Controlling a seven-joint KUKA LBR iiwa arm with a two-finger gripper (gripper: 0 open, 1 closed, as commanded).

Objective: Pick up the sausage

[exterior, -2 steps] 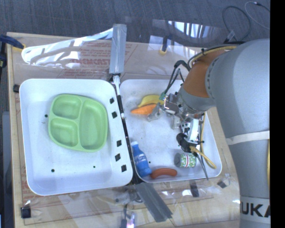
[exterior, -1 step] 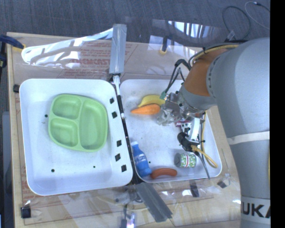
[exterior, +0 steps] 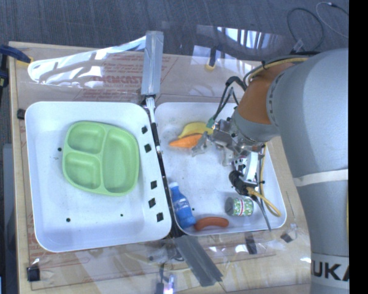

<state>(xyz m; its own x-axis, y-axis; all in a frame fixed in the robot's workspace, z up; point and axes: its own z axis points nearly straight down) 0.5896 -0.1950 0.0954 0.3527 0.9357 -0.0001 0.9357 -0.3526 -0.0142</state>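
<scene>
Sausage point(exterior: 211, 223) at near edge of right white bin point(exterior: 276, 188), well apart from gripper point(exterior: 203, 144) poised by carrot point(exterior: 185, 142), finger state unclear, wooden bench point(exterior: 18, 133), dark carpet beyond

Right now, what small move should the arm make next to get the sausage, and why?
Probably shift the pincer toward the near edge of the right bin. It hovers by the carrot at the far end, while the sausage lies against the near wall, between the blue bottle and the can.
</scene>
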